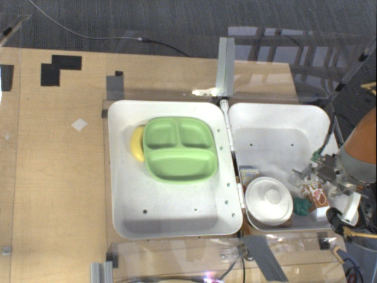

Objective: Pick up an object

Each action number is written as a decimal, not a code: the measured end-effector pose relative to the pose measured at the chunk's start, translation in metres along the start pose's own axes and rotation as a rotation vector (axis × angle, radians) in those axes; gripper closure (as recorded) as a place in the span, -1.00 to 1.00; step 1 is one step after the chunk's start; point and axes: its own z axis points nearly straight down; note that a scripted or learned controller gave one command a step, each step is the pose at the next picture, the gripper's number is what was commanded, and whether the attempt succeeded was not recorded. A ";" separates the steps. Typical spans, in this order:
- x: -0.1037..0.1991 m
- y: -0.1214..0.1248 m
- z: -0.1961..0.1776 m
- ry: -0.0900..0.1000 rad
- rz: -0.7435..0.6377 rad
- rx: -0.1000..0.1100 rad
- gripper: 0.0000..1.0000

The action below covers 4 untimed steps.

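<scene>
My gripper (315, 184) sits low at the right bin's (277, 125) right side over a small red-and-white obj (318, 196) w/ a teal bit (302, 206) beside it, white bowl (269, 200) just left, green divided plate (178, 148) and banana (136, 144) in left bin (171, 220).

Tray (178, 149) over banana (136, 145) in L bin (171, 217); bowl (268, 200) in R bin (277, 128).
</scene>
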 end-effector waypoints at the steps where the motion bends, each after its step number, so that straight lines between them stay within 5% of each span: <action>1: 0.028 0.042 0.009 -0.003 -0.162 -0.005 -1.00; 2: 0.009 0.006 -0.059 -0.004 -0.379 -0.002 -1.00; 3: -0.001 0.002 0.009 -0.003 -0.474 -0.007 -1.00; 4: -0.001 0.004 -0.003 -0.005 -0.473 -0.013 1.00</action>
